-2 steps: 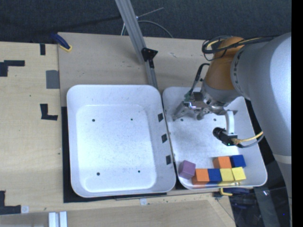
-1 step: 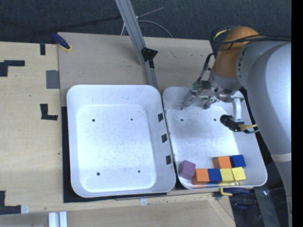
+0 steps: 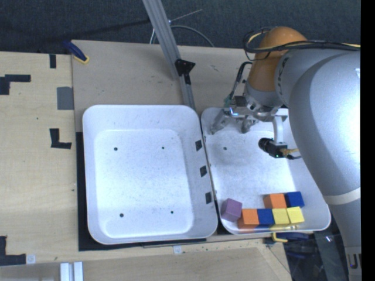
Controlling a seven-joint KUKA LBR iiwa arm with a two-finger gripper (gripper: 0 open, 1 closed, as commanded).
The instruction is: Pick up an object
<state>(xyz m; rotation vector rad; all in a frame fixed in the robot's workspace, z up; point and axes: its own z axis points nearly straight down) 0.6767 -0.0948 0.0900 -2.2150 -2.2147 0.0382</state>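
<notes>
Several small cubes lie along the near edge of the right bin (image 3: 252, 168): a purple cube (image 3: 232, 208), an orange cube (image 3: 250, 216), a blue cube (image 3: 265, 216), two yellow cubes (image 3: 280, 216) and, behind them, another orange cube (image 3: 274, 201) and a blue cube (image 3: 293, 199). My gripper (image 3: 229, 127) hangs over the far left corner of that bin, well away from the cubes. It is open, with nothing between its fingers (image 3: 215, 125).
The left bin (image 3: 140, 174) sits beside the right one, their rims touching. A slanted metal bar (image 3: 167, 37) runs down to the bins' far junction. The grey arm (image 3: 328, 110) covers the right side. A small black part with a green light (image 3: 270, 146) hangs below the wrist.
</notes>
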